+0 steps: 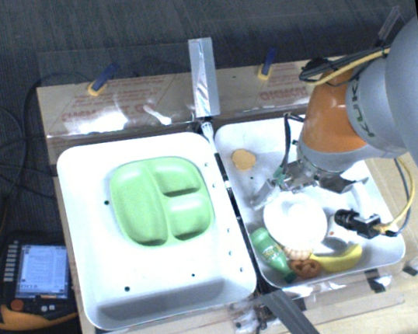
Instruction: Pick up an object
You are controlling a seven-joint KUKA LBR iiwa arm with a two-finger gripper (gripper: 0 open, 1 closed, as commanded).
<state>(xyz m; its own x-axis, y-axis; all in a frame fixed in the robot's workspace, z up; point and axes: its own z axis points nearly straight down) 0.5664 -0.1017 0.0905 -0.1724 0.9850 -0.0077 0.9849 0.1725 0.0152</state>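
Two white bins side by side, with work confined to the right bin. Hung low over its middle with the gripper, orange band just behind it. Could not tell how wide the gripper stood, tucked as it was under the wrist and lost against the white floor. Could not make out anything held.

Just in front of the gripper, toward the bench's near edge: a white bowl, probably the thing aimed at, judged by being closest. Beyond the bowl, further from the gripper, crowded into the bin's near corner: a banana, a green bottle and a small brown lump, packed close and so harder to single out. Behind the gripper and to its side, apart from the rest: a small orange piece, free-standing and likely an easier catch.

Well away from the gripper, across the divider in the left bin: a green divided tray, out of play for this reach.
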